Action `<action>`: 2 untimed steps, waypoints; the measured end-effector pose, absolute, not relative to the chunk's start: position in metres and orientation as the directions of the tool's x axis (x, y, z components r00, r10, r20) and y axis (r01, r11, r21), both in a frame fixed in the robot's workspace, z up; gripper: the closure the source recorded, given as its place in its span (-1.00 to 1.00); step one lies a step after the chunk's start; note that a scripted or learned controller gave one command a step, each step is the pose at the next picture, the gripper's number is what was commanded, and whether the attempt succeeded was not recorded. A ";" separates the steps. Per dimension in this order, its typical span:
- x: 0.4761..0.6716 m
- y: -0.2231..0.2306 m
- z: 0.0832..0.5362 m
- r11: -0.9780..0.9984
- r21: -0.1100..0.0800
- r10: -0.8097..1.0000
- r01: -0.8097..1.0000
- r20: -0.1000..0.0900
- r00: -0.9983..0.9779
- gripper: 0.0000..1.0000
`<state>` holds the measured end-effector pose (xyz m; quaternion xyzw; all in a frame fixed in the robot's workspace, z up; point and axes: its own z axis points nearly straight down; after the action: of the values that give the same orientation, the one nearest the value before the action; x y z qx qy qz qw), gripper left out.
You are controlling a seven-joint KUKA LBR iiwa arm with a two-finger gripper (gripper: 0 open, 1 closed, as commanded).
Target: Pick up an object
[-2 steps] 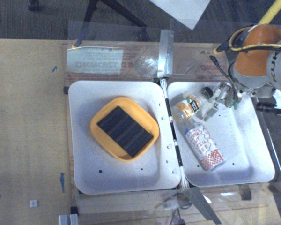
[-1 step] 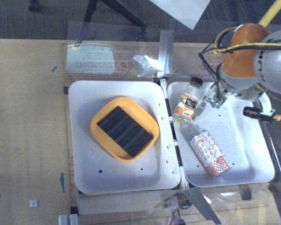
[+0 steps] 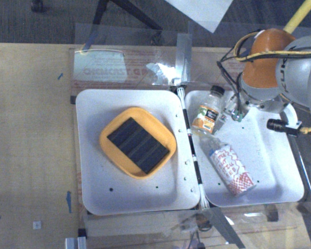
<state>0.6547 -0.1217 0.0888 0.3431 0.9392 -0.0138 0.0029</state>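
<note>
Gripper [image 3: 234,113] is low over the far-left part of the right white bin [image 3: 280,191], just beside the small clear bottle with orange label and white cap [image 3: 208,113] lying near the bin's left wall. Can't tell the jaw opening or whether anything is held. Red-and-white patterned wrapped packet [image 3: 232,169] lies nearer, mid-bin. Yellow tray with dark ribbed insert [image 3: 138,141] sits in the left white bin [image 3: 93,191]. Risks: the round bottle rolls away or jams against the wall; the fingers clip the bin edge.
</note>
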 end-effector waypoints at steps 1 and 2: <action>0.657 -0.108 0.091 0.959 -0.009 0.282 0.283 -0.015 -0.959 -1.00; 0.658 -0.106 0.102 0.959 -0.002 0.285 0.285 -0.020 -0.958 1.00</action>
<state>0.6584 -0.1055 0.1020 0.1439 0.9895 -0.0025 0.0098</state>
